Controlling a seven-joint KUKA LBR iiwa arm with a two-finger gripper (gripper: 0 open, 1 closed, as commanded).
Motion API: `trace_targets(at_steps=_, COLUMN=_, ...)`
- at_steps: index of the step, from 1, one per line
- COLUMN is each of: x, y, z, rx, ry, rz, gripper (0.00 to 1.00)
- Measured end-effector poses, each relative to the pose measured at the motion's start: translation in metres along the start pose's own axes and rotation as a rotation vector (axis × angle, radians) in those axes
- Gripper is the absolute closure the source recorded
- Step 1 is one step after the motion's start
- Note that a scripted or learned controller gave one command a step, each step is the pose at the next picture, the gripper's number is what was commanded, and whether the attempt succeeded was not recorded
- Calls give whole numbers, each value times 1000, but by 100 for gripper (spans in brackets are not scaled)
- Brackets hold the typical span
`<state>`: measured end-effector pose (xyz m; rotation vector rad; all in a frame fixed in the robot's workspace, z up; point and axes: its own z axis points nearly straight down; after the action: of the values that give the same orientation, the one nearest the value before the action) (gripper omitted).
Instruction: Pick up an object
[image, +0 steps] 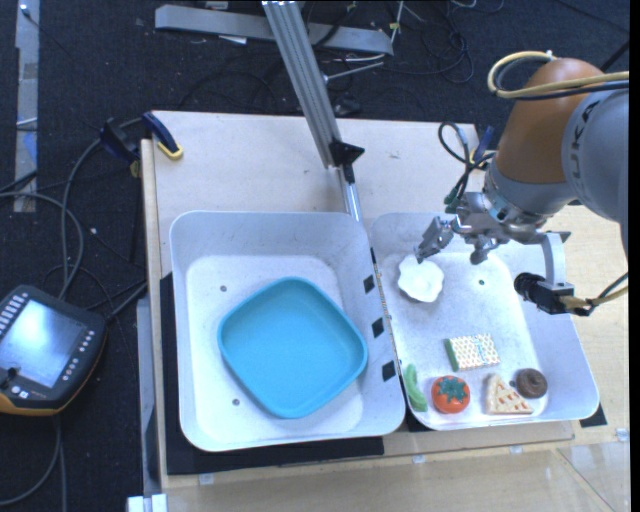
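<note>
Gripper (455, 243) positioned right of frame centre, over the upper part of the right bin (565, 355); fingers spread apart, nothing between them

White object (421, 281) lying on the bin floor just below and left of the fingertips; close, contact not confirmed. Judged the likeliest pick target

Remaining candidates grouped along the lower edge of the same bin: waffle-patterned block (473, 351), green piece (411, 385) against the left wall, tomato-like piece (450, 394), pizza-slice wedge (505, 396), brown doughnut (530, 382). All well apart from the fingertips

Left bin (190, 300) carrying a blue tray (291, 346), lower left of centre; not relevant to the pick

Step in hand, as judged: final alignment and descent onto the white object

Recommendations:
- shift slightly toward lower left so the fingers straddle the object's middle rather than its upper edge
- descend straight, fingers kept wide until both sit beside the object
- close only once low enough to catch the body, not the rim
- keep clear of the divider between the bins at left
- lift vertically; check the object sits between the fingers before travelling
</note>
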<state>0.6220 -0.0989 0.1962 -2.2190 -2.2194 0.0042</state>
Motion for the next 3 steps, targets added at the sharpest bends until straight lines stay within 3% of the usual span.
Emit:
trace_targets(at_steps=1, x=3, y=-1, z=63, rx=2, ry=0, rz=0, gripper=0)
trace_targets(at_steps=2, x=2, y=0, z=50, rx=-5, ry=-1, rz=0, gripper=100)
trace_targets(at_steps=3, x=2, y=1, z=-13, rx=-9, ry=-1, rz=0, gripper=100)
